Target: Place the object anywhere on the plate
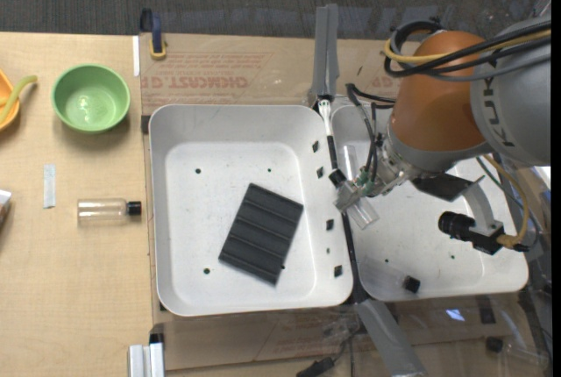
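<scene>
Two shallow white bins were seen side by side on the pale wooden bench [70, 296], and they are called here the left bin [159, 191] and the right bin [473, 274]. A dark grey ribbed rectangular plate [261, 233] was laid flat in the left bin, a little below its middle, turned at a slant and kept apart from all the walls. The small black block [410, 283] was found on the floor of the right bin, near its lower wall, well apart from the plate, with the walls of both bins between them. The grey arm with the orange band [436, 95] was reached over the upper part of the right bin, and its gripper [358, 202] was held just beside the left wall of that bin, close to the gap between the bins and well apart from the block. Whether the gripper was spread or pressed together could not be told. On the bench left of the bins, a round green plastic bowl [91, 98] was placed, and below it a clear plastic bottle with a black cap [107, 209] was laid on its side. A brown cardboard sheet with red print [219, 68] was spread behind the bins.
</scene>
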`<state>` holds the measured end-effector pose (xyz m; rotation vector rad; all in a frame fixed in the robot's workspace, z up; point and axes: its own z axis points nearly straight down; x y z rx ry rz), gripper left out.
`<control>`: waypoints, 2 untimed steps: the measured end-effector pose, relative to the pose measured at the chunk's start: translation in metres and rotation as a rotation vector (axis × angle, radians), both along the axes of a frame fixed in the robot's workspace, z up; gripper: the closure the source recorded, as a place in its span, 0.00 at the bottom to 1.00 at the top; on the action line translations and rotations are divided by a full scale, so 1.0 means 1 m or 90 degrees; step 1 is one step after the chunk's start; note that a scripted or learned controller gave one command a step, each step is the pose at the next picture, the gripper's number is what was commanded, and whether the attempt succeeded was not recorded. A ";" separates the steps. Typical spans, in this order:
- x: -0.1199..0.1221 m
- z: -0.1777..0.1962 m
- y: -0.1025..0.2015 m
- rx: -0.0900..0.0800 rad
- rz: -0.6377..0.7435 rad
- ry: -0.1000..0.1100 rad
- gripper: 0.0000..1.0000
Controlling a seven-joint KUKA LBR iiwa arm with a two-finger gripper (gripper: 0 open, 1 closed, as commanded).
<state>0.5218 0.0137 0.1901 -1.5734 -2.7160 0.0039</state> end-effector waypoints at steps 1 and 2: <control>0.005 0.000 0.082 0.000 0.046 -0.001 1.00; -0.036 -0.026 0.136 0.000 0.141 0.000 1.00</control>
